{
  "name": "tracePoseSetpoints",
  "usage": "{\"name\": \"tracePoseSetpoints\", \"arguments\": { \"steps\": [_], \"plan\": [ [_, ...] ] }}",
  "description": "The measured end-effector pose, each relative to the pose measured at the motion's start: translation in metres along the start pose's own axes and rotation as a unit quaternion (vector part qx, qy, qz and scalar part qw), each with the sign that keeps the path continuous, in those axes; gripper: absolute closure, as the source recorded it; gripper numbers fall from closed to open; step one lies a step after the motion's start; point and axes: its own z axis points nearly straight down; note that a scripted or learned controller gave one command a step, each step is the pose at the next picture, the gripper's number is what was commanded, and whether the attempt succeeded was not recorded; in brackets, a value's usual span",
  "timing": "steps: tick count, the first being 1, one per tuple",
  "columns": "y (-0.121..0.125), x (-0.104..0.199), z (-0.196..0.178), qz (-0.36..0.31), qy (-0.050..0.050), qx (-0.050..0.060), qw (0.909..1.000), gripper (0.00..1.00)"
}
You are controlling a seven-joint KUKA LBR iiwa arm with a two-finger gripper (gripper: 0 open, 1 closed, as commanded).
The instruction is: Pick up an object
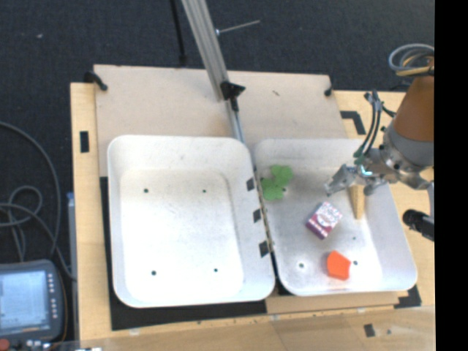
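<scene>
Camera view | our gripper (pixel 356 183) hovers over right bin (pixel 380 269), fingers spread, nothing between | purple box (pixel 324 219) nearest, reachable from above

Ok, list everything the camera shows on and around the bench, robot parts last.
white bins: two, side by side on the bench.
green object: one, right bin, by its left wall.
purple and white box: one, middle of right bin.
orange block: one, right bin, near its front edge.
tan stick: one, right bin, beneath the pincer.
metal rail: one, silver, slanting down to between the bins.
screen: one, bottom left corner.
cables: black, on the floor at left.
arm: grey with orange band, at right.
pincer: one, over right bin.
</scene>
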Motion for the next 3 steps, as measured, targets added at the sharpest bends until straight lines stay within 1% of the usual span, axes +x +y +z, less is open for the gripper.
{"name": "tracePoseSetpoints", "arguments": {
  "steps": [1, 2, 3],
  "plan": [
    [0.001, 0.0, -0.002, 0.0, 0.0, -0.002, 1.0, 0.0],
    [0.003, -0.004, 0.06, 0.001, -0.001, 0.001, 1.0, 0.0],
    [0.002, -0.005, 0.107, 0.002, -0.001, 0.0, 1.0, 0.0]
  ]
}}
